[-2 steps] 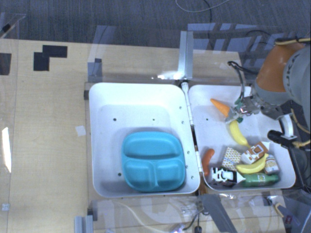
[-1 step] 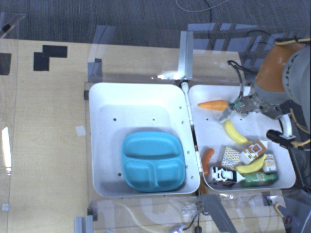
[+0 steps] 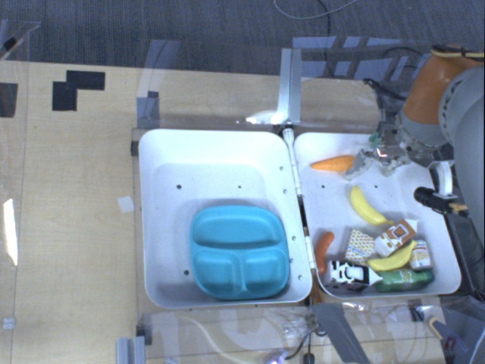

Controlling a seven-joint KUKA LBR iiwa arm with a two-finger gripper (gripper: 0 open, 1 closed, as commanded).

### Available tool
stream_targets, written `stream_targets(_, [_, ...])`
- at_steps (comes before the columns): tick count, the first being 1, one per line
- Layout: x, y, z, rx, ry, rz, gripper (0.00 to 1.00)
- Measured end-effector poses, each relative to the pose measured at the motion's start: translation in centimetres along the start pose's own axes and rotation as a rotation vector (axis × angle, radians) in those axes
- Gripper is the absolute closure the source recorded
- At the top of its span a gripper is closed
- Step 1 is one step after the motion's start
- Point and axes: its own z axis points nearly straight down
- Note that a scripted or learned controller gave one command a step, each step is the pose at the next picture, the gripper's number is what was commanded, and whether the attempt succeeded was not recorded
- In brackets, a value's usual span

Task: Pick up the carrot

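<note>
The orange carrot (image 3: 332,164) lies in the right bin (image 3: 453,277) near its far left corner, pointed end to the left. My gripper (image 3: 375,160) hangs low just right of the carrot, below the orange-banded wrist. It looks open, fingers spread apart. The left fingertip (image 3: 355,168) is at the carrot's thick end; nothing sits between the fingers.
The right bin also holds a banana (image 3: 367,207), a second banana (image 3: 392,260), a red sausage (image 3: 324,250), a green bottle (image 3: 402,280), a small carton (image 3: 394,238) and a black-and-white box (image 3: 348,273). A blue divided plate (image 3: 239,250) sits in the left bin (image 3: 159,203).
</note>
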Motion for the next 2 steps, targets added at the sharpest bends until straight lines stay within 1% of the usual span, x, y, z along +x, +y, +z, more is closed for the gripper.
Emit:
stream_targets(1, [5.3,0.8,-10.5,-0.035,-0.016,-0.145,0.00])
stream_targets(2, [8.4,1.3,-0.5,-0.026,-0.018,-0.232,0.00])
